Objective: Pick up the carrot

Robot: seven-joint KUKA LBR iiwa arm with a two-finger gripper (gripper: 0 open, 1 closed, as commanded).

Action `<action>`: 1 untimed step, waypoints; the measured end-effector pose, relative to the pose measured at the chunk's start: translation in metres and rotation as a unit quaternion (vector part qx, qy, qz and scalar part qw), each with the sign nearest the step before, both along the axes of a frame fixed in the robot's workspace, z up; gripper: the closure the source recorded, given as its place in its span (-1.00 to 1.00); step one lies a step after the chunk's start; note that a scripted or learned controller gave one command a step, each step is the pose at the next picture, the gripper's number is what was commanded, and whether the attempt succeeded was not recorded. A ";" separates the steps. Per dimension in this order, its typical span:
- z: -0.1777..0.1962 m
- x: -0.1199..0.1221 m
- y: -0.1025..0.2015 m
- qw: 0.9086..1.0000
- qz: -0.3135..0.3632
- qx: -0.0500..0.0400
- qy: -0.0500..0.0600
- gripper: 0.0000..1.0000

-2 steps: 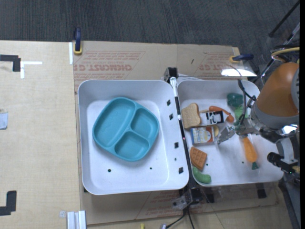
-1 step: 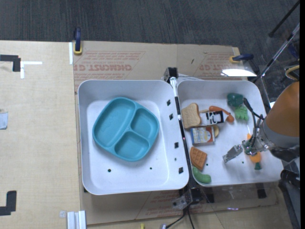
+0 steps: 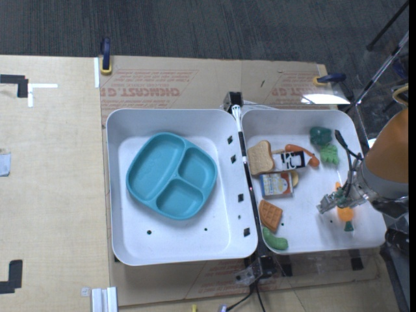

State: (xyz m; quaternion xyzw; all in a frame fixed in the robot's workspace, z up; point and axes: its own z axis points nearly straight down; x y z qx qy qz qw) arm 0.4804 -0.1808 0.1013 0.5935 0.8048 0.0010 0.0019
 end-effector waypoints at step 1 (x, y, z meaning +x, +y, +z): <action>0.053 0.026 0.045 0.999 -0.032 -0.001 0.001 1.00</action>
